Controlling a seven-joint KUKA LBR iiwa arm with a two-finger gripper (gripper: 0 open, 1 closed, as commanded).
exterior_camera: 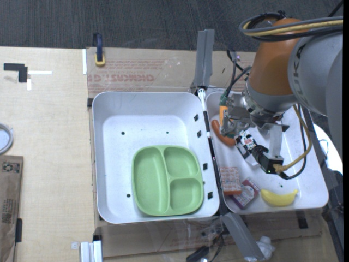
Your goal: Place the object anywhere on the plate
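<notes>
the gripper (235, 129) hangs at the right bin's (313, 198) left edge, grip unreadable; the carrot (220, 131), perhaps the target, looks light, stiff; take mid-length.

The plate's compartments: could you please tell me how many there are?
3. The green plate in the left bin has one long section on its left side, and two smaller ones on its right, far and near.

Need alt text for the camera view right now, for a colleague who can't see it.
The grey-and-orange arm hangs over the right bin, above a banana, small packets and an orange item. A green divided plate sits in the left bin.
</notes>
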